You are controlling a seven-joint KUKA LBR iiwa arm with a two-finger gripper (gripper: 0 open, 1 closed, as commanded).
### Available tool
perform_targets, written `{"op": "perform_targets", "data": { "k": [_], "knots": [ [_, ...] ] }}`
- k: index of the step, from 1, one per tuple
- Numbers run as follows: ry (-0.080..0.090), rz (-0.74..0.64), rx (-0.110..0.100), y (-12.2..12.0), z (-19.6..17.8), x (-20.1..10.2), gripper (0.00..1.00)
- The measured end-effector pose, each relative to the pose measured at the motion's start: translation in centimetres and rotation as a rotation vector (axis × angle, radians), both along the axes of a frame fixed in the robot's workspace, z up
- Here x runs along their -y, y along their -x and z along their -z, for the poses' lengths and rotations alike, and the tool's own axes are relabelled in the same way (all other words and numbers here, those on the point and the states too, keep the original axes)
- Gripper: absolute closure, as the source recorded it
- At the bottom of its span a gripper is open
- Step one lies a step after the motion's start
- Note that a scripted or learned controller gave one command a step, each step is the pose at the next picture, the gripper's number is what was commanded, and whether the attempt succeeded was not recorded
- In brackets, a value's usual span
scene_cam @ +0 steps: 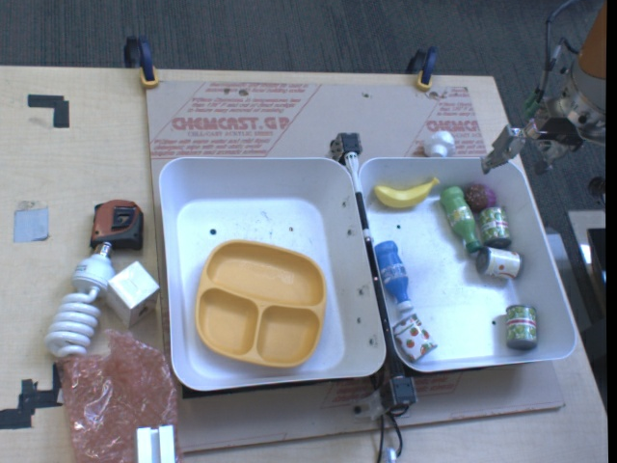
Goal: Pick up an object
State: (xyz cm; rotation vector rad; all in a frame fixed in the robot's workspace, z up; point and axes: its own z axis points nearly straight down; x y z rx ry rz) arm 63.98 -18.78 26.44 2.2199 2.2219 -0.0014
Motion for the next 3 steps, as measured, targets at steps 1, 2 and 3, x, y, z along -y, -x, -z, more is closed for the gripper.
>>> {"op": "perform_targets", "data": {
  "k": [1,2,3],
  "knots": [
    [-0.001,-0.001,0.001,-1.9,17.2,2.2,0.00],
    [-0.010,-0.005,-0.016,-1.8,16.0,2.0,1.00],
    [0.000,0.002,0.000,4.0,7.3,-1.2,1.00]
  ]
}}
